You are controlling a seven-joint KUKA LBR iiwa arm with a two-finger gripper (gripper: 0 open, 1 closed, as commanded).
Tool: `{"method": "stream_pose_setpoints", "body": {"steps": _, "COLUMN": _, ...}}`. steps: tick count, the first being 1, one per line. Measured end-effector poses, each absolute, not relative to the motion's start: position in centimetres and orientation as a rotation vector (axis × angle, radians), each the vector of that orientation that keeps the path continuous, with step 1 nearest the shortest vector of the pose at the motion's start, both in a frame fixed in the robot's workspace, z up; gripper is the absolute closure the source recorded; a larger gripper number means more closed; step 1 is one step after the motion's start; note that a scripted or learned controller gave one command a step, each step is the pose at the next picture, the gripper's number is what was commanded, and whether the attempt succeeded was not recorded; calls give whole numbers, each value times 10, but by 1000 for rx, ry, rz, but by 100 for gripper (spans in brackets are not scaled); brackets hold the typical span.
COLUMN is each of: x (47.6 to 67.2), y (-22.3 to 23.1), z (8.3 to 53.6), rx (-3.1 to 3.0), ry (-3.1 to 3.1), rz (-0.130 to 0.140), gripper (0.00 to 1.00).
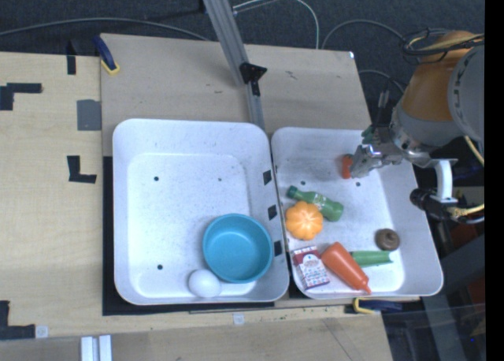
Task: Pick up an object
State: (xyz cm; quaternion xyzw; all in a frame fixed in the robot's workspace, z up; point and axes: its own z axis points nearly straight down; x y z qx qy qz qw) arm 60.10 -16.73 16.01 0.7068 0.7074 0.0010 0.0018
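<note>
My gripper (361,164) hangs low over the upper part of the right bin (315,147), the grey arm with its orange band reaching in from the right. A small red-orange object (346,166) sits right at the gripper's left tip; whether it is gripped cannot be made out. Lower in the same bin lie a green bottle (316,201), an orange (304,221), a red-and-white carton (312,268), a carrot (345,266) with a green top, and a small brown round piece (387,238).
The left bin (157,154) holds a blue bowl (236,247) and a white ball (205,282) near its front edge. A grey pole (228,28) slants down to the bins' shared back rim. Cables lie behind the bench.
</note>
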Motion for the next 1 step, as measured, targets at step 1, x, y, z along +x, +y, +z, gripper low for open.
{"method": "stream_pose_setpoints", "body": {"steps": 1, "x": 594, "y": -164, "z": 207, "rx": 2217, "ry": 2221, "rz": 3, "gripper": 100}}
